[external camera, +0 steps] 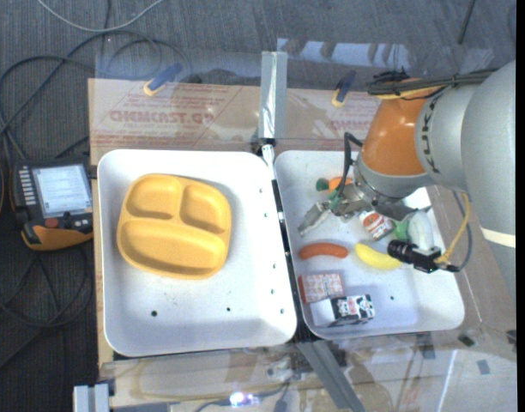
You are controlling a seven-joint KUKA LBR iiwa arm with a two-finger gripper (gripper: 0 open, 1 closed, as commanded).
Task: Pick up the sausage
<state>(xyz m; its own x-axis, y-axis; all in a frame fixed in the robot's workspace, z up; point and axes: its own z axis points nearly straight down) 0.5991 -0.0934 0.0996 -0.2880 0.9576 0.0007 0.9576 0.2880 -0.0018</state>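
Observation:
The sausage, a short orange-red link, lies flat on the floor of the right bin, near its left wall. My gripper hangs just above and behind it, its metal fingers pointing down-left toward the bin's left wall. The gripper is open, nothing sits between its fingers, and it is apart from the sausage. The grey arm with its orange band reaches in from the right over the back of the bin.
A yellow banana lies right of the sausage. A red-and-white can and a green-and-white bottle sit under the wrist. A red packet and a black-and-white carton lie in front. A yellow divided plate is in the left bin.

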